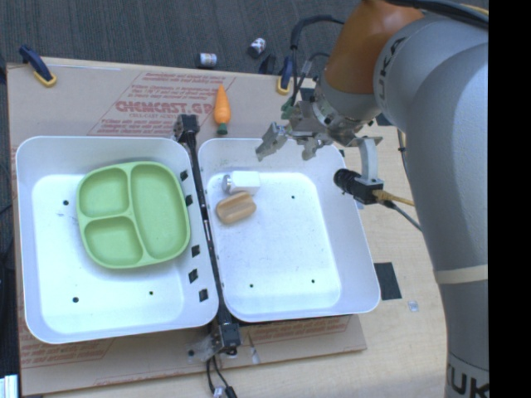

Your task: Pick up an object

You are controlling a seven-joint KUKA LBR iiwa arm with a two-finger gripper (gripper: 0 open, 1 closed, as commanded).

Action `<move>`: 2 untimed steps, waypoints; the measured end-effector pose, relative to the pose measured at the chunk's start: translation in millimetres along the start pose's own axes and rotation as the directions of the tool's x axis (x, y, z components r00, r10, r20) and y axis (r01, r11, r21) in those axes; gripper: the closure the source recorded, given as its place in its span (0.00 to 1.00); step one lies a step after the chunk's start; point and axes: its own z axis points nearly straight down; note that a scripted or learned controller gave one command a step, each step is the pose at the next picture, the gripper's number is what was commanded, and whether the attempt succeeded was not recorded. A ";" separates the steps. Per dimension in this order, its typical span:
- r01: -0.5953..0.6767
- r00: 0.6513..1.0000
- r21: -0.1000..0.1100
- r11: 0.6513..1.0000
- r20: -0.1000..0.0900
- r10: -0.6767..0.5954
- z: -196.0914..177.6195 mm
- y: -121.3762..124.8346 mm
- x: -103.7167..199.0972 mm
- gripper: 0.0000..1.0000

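On the bench, from my remote station, I log the following through the fixed overhead camera.

Item one: left bin (pixel 33 222), white and shallow, holding a green divided plate (pixel 133 214) with three compartments, set toward the bin's far side.

Item two: right bin (pixel 353 255), white, touching the left bin along a shared middle edge fitted with black clips (pixel 192 197).

Item three: a tan, bread-like oval piece (pixel 236 208), lying in the right bin near its far left corner.

Item four: a small white cylinder (pixel 241 180), just beyond the tan piece, close to the bin's far edge; the two sit just beside each other.

Item five: an orange carrot-shaped toy (pixel 221 106), outside both bins on the printed cardboard sheet (pixel 124 110) past their far edges.

Item six: the gripper (pixel 290 142), hanging over the right bin's far rim, above and to the right of the cylinder. I see its two fingers spread apart with nothing between them.

Item seven: the grey arm (pixel 440 139) with orange band, entering from the right.

Item eight: two small metallic bits (pixel 207 58) on the dark floor beyond the bench.
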 end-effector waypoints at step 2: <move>0.000 1.000 0.001 1.000 0.000 0.000 129.2 -142.6 -4.9 0.00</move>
